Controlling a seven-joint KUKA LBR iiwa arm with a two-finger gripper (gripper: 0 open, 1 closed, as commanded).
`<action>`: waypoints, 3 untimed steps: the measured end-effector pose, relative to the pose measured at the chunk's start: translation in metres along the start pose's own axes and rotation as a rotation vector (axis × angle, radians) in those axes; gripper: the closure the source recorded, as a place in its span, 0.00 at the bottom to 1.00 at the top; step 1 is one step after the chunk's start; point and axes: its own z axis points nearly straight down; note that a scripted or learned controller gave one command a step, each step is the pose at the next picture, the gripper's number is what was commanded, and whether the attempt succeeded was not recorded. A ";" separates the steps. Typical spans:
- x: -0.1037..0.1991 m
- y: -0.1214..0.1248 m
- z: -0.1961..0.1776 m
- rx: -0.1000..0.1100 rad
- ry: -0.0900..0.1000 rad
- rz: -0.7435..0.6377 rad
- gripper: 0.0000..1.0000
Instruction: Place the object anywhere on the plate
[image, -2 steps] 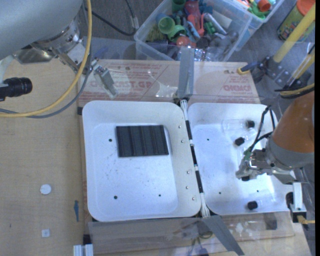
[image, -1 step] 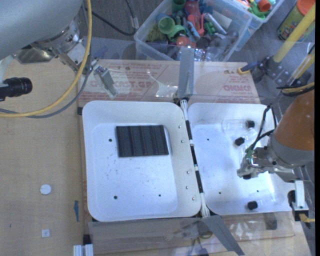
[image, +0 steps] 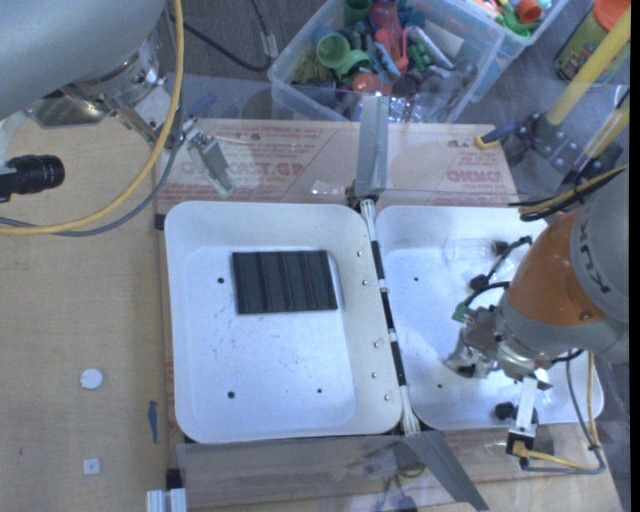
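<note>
The plate (image: 285, 281), a dark, flat rectangle ribbed with parallel grooves, lay in the left bin (image: 200, 330), toward that bin's far side. Its long axis ran left to right across the view, tipped very slightly, and the grooves crossed the short way, from near edge to far edge. The bin around it was smooth white plastic with rounded corners, lightly speckled, with a few small dark holes.

The tool (image: 468, 358) hung low over the floor of the right bin (image: 420, 270), near its middle and toward the near side, below the arm's orange band (image: 560, 285). It was seen from above through a clutter of metal and black cables, so I could not tell whether it was apart or together, or whether anything sat in it.

The object itself could not be picked out with certainty. A faint clear shape (image: 466, 246) lay near the far side of the right bin, well apart from the plate; its outline was too dim to give an axis.

Behind the bins lay a cardboard sheet (image: 270, 165) with red print and a clear tub (image: 400, 55) of bright plastic toys. A small white disc (image: 91, 378) rested on the wooden desk (image: 70, 300).
</note>
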 end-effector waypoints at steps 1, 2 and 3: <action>0.000 0.000 -0.009 0.001 0.000 0.001 1.00; 0.000 0.000 -0.018 0.001 0.000 0.001 1.00; 0.000 0.000 -0.027 0.002 -0.001 0.000 1.00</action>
